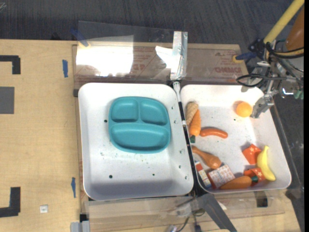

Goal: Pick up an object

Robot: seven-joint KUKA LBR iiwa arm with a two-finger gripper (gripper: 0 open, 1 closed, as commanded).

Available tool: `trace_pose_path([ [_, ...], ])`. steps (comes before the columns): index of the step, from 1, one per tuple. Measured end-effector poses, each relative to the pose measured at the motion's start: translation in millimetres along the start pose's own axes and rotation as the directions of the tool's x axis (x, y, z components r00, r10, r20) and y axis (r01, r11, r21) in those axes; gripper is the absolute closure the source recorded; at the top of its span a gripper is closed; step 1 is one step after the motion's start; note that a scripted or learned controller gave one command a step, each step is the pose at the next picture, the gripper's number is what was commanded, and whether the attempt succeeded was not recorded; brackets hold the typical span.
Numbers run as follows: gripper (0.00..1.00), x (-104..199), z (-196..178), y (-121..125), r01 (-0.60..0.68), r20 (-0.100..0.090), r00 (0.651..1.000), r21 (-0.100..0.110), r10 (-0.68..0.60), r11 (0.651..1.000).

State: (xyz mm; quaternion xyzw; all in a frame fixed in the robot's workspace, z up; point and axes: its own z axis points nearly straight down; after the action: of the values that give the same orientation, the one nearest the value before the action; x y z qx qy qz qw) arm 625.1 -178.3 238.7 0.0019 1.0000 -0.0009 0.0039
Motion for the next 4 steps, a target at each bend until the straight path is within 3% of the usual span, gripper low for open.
trace_pose_path([
  [1, 0.0, 16.8, 140.4, -41.1, -0.199, 0.001, 0.98, -0.001, 0.199, 0.98],
  [2, 0.0, -16.1, 151.4, -33.8, -0.537, -0.099, 0.838, 0.017, 0.536, 0.843],
  [3, 0.0, -29.2, 151.7, 4.9, -0.702, -0.008, 0.712, 0.004, 0.702, 0.712],
  [4, 0.0, 20.3, 149.7, 45.5, -0.605, -0.001, 0.796, -0.001, 0.605, 0.796],
])
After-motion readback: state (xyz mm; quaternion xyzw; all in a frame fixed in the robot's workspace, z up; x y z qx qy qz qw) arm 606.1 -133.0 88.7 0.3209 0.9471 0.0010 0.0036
